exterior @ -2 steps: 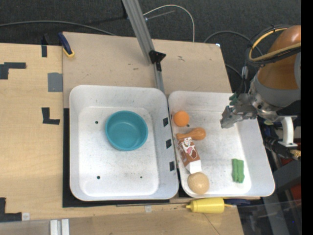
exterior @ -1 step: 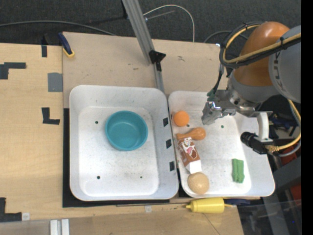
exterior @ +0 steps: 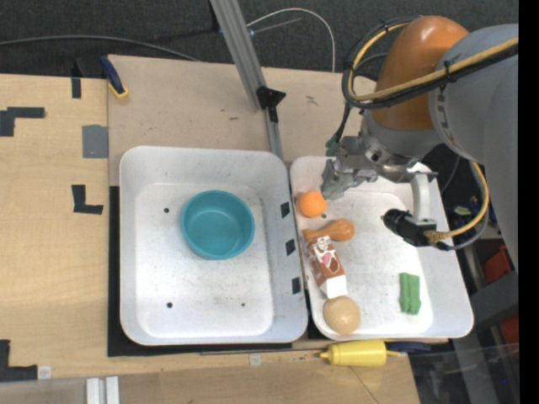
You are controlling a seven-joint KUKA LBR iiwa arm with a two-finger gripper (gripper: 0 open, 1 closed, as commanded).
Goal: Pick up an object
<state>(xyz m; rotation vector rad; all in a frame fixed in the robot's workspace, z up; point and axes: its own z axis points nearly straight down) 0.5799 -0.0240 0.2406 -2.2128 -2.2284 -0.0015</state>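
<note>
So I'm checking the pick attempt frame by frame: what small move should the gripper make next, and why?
Probably a short drop straight down onto the orange ball. The gripper hangs just above and to the right of it in the right bin, with nothing between its fingers. The ball sits near the bin's left wall, apart from the orange-brown piece below it, so a slight shift toward the ball first seems wise.

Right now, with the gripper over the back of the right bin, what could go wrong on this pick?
1. The gripper hangs just above the orange ball, which lies against the bin wall; a finger could strike the wall, or the ball could roll away.
2. The ball, tan gourd-shaped toy and brown carton lie close together, so a descent slightly off could nudge or catch a neighbour instead.
</note>
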